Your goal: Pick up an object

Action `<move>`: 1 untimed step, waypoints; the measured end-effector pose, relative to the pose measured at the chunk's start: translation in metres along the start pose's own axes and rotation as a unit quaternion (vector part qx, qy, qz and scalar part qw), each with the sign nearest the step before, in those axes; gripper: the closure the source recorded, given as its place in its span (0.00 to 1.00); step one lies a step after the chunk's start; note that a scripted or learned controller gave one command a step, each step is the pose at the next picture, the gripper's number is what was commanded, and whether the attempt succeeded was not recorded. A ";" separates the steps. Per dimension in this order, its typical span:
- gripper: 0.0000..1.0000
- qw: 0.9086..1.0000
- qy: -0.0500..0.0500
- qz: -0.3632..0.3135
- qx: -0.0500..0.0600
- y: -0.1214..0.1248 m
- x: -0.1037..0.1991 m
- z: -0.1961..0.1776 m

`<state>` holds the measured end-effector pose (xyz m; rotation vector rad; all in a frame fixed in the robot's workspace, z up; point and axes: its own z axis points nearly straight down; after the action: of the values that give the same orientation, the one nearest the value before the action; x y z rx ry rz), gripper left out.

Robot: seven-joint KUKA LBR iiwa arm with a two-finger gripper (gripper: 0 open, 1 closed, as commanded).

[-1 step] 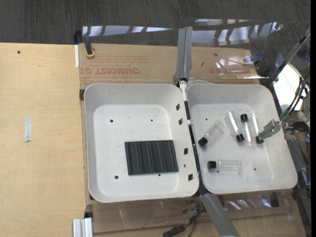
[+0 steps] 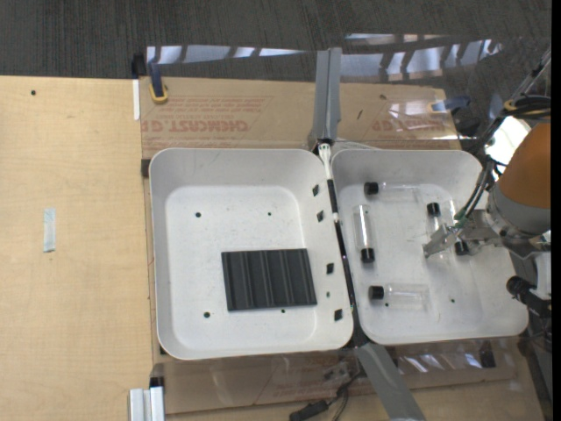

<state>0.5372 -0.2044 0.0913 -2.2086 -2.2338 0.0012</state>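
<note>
The right bin (image 2: 491, 318) holds several clear tubes with black caps: one (image 2: 363, 232) lying lengthwise near the bin's left wall with its cap toward the near end, one (image 2: 399, 296) lying crosswise near the front with its cap to the left, one (image 2: 390, 189) near the back with its cap to the left, and one (image 2: 436, 217) just beside the gripper, its cap pointing toward the back. The gripper (image 2: 436, 246) hangs low over the right half of this bin, its metal tip close to that last tube and to a small black cap (image 2: 460, 248) right next to it; whether it has hold of anything cannot be told from this angle. Behind it the grey arm with its orange band (image 2: 530, 175) reaches in from the right edge. The left bin (image 2: 175, 323) contains a dark ribbed rectangular tray (image 2: 267, 279) lying flat toward its front. Both bins rest on a cardboard sheet (image 2: 228, 112) with red print, and a light wooden bench top (image 2: 70, 235) stretches away to the left, bearing a small strip of pale tape (image 2: 49, 231).
</note>
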 end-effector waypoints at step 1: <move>1.00 1.000 0.000 0.001 0.001 -0.001 0.000 -0.008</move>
<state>0.5363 -0.2049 0.0990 -2.2095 -2.2291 0.0035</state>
